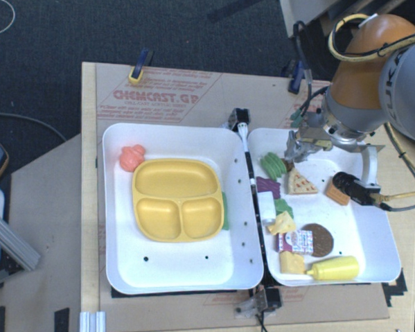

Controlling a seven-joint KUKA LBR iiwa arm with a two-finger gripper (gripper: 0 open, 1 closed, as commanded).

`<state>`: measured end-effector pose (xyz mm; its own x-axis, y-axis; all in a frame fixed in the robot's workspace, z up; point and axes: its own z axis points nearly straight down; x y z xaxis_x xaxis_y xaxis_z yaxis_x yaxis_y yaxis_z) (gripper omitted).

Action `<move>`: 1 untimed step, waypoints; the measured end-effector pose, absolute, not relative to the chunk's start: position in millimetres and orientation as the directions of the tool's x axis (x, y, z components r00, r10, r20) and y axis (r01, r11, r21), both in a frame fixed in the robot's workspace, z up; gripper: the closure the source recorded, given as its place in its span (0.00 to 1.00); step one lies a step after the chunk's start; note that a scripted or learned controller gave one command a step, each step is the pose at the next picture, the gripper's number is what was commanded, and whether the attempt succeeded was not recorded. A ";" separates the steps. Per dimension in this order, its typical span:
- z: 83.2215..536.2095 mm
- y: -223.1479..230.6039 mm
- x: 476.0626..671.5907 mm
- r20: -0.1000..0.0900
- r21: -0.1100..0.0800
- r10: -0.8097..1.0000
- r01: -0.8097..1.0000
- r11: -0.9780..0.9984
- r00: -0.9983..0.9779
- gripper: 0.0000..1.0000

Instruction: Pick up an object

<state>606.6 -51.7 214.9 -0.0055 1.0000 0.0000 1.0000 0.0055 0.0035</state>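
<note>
From above, the arm (368, 73) reaches in from the right and bends down over the far left part of the right bin (390, 251). Its jaws hang just above the bin floor there. I cannot tell whether they are open or closed, and nothing can be seen held between them.

Just beside the jaws, on the left, lies a green piece (272, 164). A tan wedge (302, 183) lies just in front of them. An orange block (337, 195) sits to the right of the wedge.

Along the bin's left wall lie a purple piece (267, 187), then a white block (266, 203), with a small green bit (283, 206) and a yellow scrap (282, 223) beside them. Nearer the front are a brown disc (321, 238) with a red-and-white packet (299, 241) touching its left side. A yellow cube (291, 262) lies in front of them, and a yellow bottle (335, 268) lies on its side next to the cube.

The left bin (113, 247) holds a yellow three-part plate (178, 198) near its middle. A green strip (224, 211) shows along the plate's right edge, and a pink lump (131, 158) lies in the far left corner.

Both bins rest on a brown tabletop (176, 98) with red print.
</note>
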 end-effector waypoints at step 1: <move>222.3 -44.4 605.9 -0.001 0.004 1.000 1.000 0.002 -0.002 1.00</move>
